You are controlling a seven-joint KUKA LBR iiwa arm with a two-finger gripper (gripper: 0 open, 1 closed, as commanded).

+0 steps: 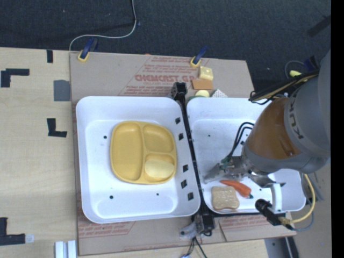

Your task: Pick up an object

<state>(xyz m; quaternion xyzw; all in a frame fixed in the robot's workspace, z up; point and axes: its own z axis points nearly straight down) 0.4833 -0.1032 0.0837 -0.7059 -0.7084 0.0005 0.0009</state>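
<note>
In the right bin (215, 128), an orange carrot-like piece (235, 186) lies near the front edge. A tan slice of toast (224, 198) sits just in front of it, touching or nearly so. My gripper (217, 170) hangs low over the bin floor, just left of and behind the carrot piece, under the grey and orange wrist (274, 136). No object shows in the gripper. The left bin (94, 144) holds a yellow divided plate (143, 151).
Small yellow and orange blocks (203, 78) and a pale round item (201, 94) rest on the cardboard behind the bins. A black divider (188, 155) runs between the bins. Cables (293, 216) trail by the right bin's front corner.
</note>
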